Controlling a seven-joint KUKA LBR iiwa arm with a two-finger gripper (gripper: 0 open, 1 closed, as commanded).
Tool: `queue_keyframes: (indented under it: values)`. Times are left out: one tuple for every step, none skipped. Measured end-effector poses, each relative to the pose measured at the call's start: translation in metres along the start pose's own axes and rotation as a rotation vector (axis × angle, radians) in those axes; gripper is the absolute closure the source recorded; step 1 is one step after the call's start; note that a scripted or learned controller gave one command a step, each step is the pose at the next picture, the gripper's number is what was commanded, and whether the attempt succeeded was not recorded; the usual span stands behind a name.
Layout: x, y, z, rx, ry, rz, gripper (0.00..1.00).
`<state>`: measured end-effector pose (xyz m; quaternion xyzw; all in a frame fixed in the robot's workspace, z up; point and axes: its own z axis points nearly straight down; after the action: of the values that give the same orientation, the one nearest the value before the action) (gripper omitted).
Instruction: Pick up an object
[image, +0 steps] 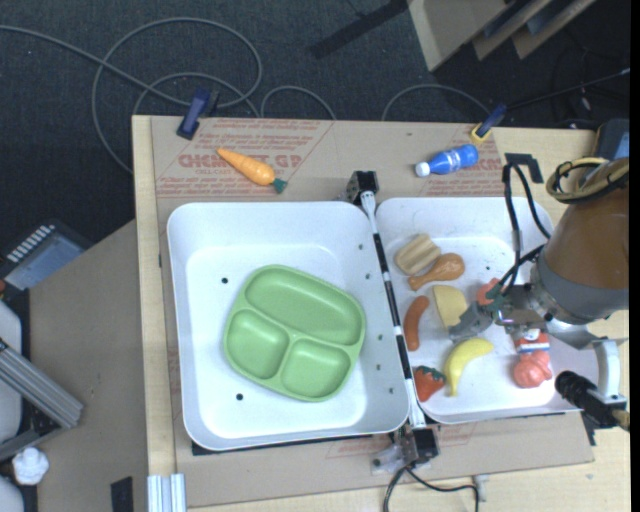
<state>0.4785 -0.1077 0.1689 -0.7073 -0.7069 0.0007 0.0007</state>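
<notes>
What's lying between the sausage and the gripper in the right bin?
In the camera view, a yellow cheese wedge lies between the sausage and the gripper.

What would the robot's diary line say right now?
arm: over right bin | tool: low by cheese, above banana | lifted: nothing seen | left bin: green tray

The left bin (200, 300) has open floor all round the green tray (292, 332), widest at 12 and 9 o'clock. The right bin (470, 215) is crowded: bread (416, 251), drumstick (440, 268), cheese (449, 303), sausage (413, 322), banana (462, 360) and strawberry (429, 382) pack its left half. The arm (585, 260) covers its 3 o'clock side. Free floor lies along 12 o'clock and at 6, beside the banana.
</notes>
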Motion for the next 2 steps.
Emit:
queue_keyframes:
  values:
    - [0.0119,0.0006,0.0845,-0.002,0.000,0.000,0.00]
    - [0.0120,0.0004,0.0750,-0.002,-0.001,0.001,1.00]
